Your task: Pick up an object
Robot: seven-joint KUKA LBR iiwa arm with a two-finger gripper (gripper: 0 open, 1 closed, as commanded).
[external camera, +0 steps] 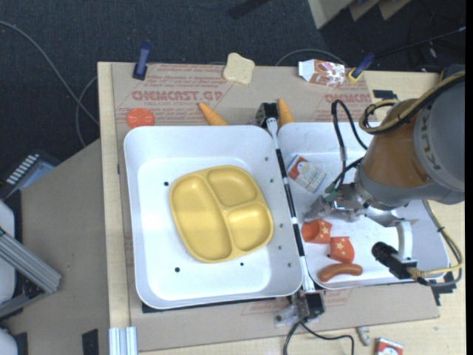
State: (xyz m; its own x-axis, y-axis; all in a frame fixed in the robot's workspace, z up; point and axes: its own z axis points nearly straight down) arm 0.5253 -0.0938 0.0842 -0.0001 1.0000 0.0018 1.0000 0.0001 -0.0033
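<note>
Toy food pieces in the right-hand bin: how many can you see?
4: a white carton near the top, two red pieces below it, a sausage at the front. The arm may hide more.

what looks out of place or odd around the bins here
Several items sit outside the bins on the brown board behind them: a slice of toy bread, an orange disc, a carrot against the left bin's rim, and a small carton lying flat. The yellow divided plate lies askew in the left bin.
</note>
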